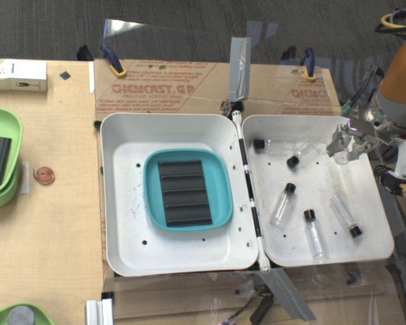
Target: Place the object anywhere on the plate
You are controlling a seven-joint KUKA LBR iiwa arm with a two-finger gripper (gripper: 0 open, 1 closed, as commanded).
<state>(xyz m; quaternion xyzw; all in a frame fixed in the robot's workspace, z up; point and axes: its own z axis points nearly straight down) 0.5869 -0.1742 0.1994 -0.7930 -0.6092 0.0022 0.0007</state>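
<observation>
A teal plate lies in the middle of the left white bin, with a dark ridged block on it. Several clear vials with black caps lie loose in the right white bin. One vial is near the bin's centre, another is toward the front, and a third is at the right. Two small black caps sit toward the back. My gripper hangs over the right bin's back right corner, apart from the vials. I see nothing held in it.
A green tray with a dark item sits at the far left of the wooden bench. A small orange disc lies beside it. Cardboard with clamps lies behind the bins, and a white box is at the back left.
</observation>
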